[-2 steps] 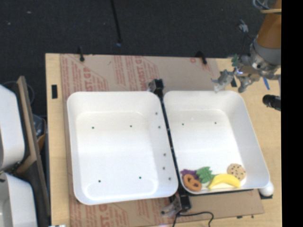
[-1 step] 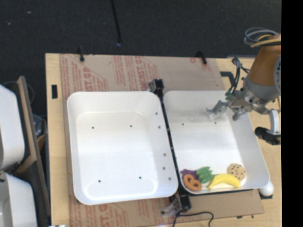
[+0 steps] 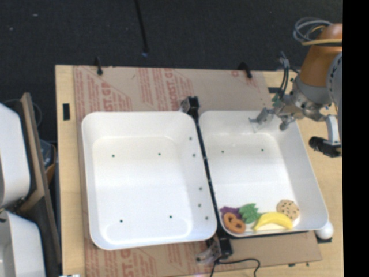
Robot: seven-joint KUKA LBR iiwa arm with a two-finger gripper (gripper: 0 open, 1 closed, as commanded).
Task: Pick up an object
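Observation:
Several small toy foods lie along the near edge of the right bin (image 3: 300, 154): a yellow banana (image 3: 272, 220), a round cookie (image 3: 287, 209), a green leafy piece (image 3: 249, 212), a brown pretzel (image 3: 233, 223) and a purple bit (image 3: 229, 211). My gripper (image 3: 272, 118) hangs over the far right corner of that bin, well away from the toys. Its two fingers stand spread apart, with nothing between them.
The left bin (image 3: 92, 154) sits beside the right one, joined by a black clamp (image 3: 190, 105) at the far seam. Both rest on a cardboard sheet (image 3: 144, 88). White boxes (image 3: 11, 172) stand at the left edge of the bench.

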